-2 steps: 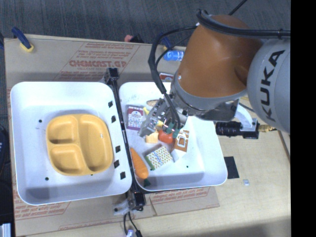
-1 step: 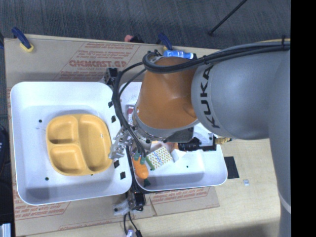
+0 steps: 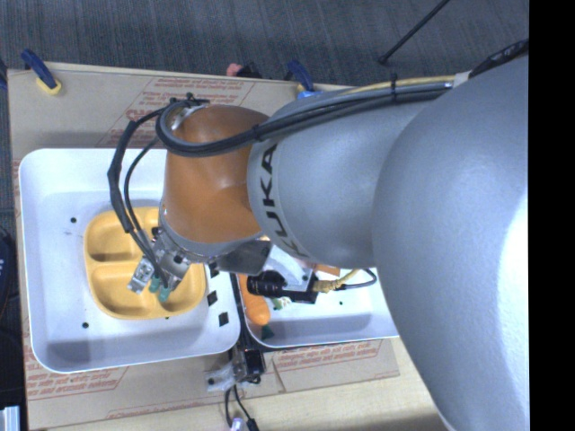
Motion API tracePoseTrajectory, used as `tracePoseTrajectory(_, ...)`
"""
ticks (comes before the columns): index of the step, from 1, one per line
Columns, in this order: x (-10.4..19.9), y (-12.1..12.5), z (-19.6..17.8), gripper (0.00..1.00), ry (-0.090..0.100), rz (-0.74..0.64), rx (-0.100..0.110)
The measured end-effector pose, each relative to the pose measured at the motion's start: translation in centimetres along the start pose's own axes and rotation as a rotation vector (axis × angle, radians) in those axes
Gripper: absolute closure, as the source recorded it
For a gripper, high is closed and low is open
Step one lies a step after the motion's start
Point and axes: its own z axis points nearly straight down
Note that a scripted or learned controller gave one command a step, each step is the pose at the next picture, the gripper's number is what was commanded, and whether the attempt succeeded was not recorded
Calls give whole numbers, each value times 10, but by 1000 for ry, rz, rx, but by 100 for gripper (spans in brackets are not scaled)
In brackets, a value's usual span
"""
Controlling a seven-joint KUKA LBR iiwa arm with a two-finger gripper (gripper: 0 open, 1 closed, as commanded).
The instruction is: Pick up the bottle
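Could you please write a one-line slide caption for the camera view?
KUKA arm reaches over the left white bin, its gripper low above a yellow divided tray.

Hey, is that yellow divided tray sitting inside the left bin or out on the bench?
Inside. The yellow tray lies flat on the floor of the left bin, white walls around it. The tool hangs over its near part.

A single fixed camera looks down at a slant on the bench (image 3: 81,393) from above, taking in the left bin (image 3: 45,241) whole. The arm (image 3: 386,214) enters from the right, very near the lens (its grey bulk covers most of the right bin (image 3: 314,330)).
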Motion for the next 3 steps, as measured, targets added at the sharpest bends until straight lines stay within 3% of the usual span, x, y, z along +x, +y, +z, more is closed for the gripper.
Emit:
tracePoseTrajectory(1,-36,-49,-47,100,-2,-162,-1)
tracePoseTrajectory(2,-16,-23,7,100,2,-539,1)
tracePoseTrajectory(3,20,40,-15,100,-1,-524,0)
